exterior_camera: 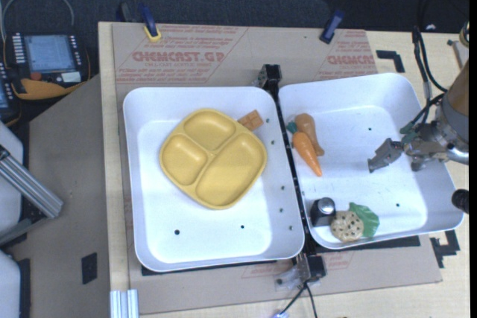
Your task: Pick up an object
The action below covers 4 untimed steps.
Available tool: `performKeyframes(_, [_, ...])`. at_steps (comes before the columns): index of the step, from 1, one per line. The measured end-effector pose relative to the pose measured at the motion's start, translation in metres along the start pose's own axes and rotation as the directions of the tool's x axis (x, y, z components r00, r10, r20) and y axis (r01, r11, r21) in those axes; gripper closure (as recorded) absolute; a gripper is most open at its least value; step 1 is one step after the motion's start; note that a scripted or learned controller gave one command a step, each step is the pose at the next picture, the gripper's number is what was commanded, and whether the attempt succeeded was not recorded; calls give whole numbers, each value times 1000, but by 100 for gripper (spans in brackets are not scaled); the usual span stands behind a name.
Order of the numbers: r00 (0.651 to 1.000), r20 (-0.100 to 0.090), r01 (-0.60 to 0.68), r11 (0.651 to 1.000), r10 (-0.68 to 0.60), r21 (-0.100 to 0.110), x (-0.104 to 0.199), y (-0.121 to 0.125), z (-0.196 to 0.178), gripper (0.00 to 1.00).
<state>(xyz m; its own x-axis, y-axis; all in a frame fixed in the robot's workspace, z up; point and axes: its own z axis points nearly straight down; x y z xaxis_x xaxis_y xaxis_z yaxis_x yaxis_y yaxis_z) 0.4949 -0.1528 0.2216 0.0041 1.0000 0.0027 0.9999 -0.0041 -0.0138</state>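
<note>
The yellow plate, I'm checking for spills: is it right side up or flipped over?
Right side up: the yellow plate shows three open compartments facing the camera, lying flat in the left bin.

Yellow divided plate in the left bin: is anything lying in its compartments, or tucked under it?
The yellow divided plate holds nothing in its three compartments. A small brown block pokes out at its upper right edge; whether it continues underneath is covered by the plate.
</note>
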Motion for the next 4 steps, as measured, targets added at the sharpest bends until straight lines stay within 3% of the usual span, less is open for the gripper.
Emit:
performKeyframes(1, [1000,3,4,1000,-4,-14,1,3,-7,0])
performKeyframes(4, [1000,3,1,1000,-1,-14,7,13,134,0])
